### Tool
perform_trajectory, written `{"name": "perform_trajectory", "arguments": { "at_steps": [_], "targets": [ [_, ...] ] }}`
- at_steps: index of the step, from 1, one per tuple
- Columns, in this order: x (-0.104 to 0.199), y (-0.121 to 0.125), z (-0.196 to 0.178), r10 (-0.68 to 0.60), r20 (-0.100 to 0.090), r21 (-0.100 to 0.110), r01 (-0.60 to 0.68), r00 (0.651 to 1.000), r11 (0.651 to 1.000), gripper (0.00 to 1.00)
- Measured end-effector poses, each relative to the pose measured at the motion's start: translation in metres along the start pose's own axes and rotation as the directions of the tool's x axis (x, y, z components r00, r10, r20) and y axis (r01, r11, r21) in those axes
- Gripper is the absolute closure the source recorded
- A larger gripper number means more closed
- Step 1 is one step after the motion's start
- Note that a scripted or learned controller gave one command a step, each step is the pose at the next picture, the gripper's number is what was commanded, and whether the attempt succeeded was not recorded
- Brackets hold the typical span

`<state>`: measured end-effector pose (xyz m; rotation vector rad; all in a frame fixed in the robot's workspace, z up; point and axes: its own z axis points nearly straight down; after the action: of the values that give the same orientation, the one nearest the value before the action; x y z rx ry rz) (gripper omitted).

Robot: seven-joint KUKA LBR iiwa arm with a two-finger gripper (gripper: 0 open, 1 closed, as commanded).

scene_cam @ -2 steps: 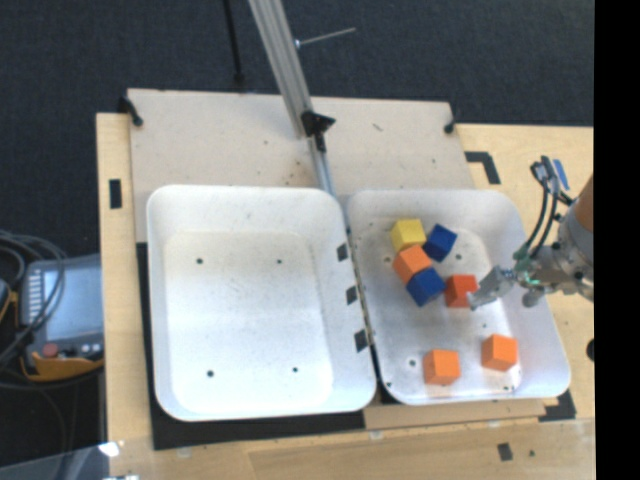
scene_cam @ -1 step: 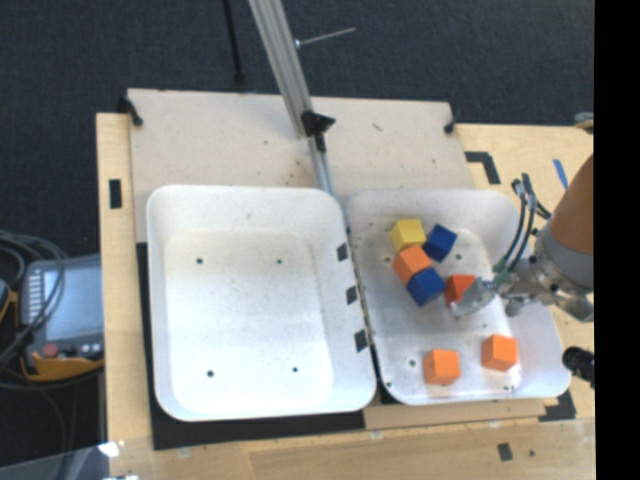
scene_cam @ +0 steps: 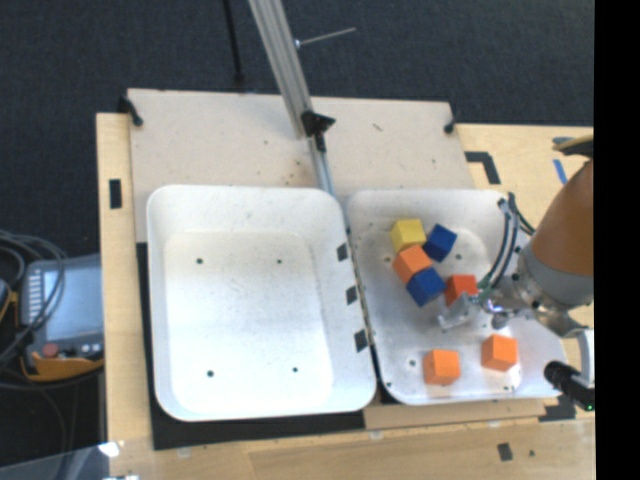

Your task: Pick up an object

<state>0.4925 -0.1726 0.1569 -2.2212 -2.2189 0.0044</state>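
The right bin (scene_cam: 400,388) holds several small cubes. A yellow cube (scene_cam: 407,233), two blue cubes (scene_cam: 440,241) (scene_cam: 426,286) and an orange cube (scene_cam: 411,262) cluster near its middle. A red-orange cube (scene_cam: 460,288) lies just right of them. Two more orange cubes (scene_cam: 441,366) (scene_cam: 499,352) sit near the front. My gripper (scene_cam: 468,313) hangs low over the bin floor, just below the red-orange cube and above the two front cubes. No cube shows between its fingers.
The left bin (scene_cam: 160,268) stands beside the right one. A slanted aluminium rail (scene_cam: 283,53) rises from the back of the bench. The arm (scene_cam: 565,243) covers the right bin's right side. A control pendant (scene_cam: 60,318) lies off the bench at left.
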Motion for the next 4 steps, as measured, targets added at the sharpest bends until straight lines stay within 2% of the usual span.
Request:
{"name": "perform_trajectory", "arguments": {
  "at_steps": [1, 2, 4],
  "targets": [
    [-0.003, -0.006, 0.043, -0.001, 0.001, -0.006, 0.001, 1.0, 1.0, 0.0],
    [-0.003, -0.005, 0.032, 0.005, 0.001, -0.01, -0.005, 1.0, 1.0, 1.0],
    [-0.003, -0.004, -0.056, -0.004, 0.002, -0.01, 0.004, 1.0, 1.0, 1.0]
  ]
}}
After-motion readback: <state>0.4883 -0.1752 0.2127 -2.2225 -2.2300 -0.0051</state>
